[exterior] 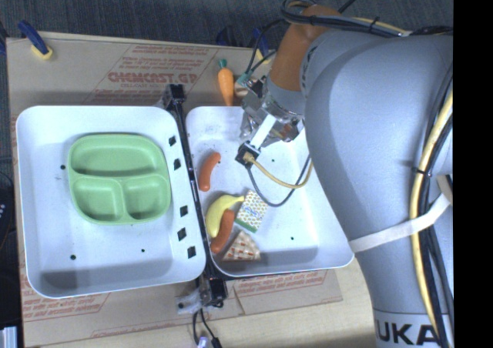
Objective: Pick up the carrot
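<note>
Grey robot arm spans the right white plastic bin, gripper just beside the orange green-topped carrot past its far rim, likely lining up; whether it is apart or together, I cannot tell.

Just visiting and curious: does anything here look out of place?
The carrot stands out: it is past the far rim of the right bin, over the brown cardboard, while the other food lies inside that bin. The gripper is beside it; whether it holds the carrot is unclear.
</note>
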`<state>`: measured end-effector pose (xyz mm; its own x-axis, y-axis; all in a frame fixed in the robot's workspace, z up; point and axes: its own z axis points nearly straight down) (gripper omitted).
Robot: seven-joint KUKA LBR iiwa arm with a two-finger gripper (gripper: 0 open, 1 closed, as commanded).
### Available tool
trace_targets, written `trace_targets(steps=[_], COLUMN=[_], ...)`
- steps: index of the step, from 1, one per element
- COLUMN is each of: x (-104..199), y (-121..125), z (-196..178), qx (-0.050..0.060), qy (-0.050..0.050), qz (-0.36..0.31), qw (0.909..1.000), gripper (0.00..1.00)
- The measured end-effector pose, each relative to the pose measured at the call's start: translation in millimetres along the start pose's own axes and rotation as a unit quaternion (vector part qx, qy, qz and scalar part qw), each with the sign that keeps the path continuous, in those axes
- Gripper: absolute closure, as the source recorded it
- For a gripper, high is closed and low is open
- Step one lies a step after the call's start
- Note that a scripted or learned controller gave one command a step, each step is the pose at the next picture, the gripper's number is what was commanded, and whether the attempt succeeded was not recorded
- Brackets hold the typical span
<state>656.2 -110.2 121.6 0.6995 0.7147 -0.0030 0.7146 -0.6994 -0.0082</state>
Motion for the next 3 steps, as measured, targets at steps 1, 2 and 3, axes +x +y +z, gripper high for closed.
trace_targets(steps=[1,2,3], x=[-39.3,-39.8,-57.8], y=[-40.3,-36.3,-95.5], z=[-24.1,-45.3,-187.3], qx=[-0.001,-0.003,-0.004], qy=[0.0,0.0,-0.001], qz=[-0.056,-0.254,-0.456], qw=[0.9984,0.9672,0.8901], gripper=[1.0,1.0,1.0])
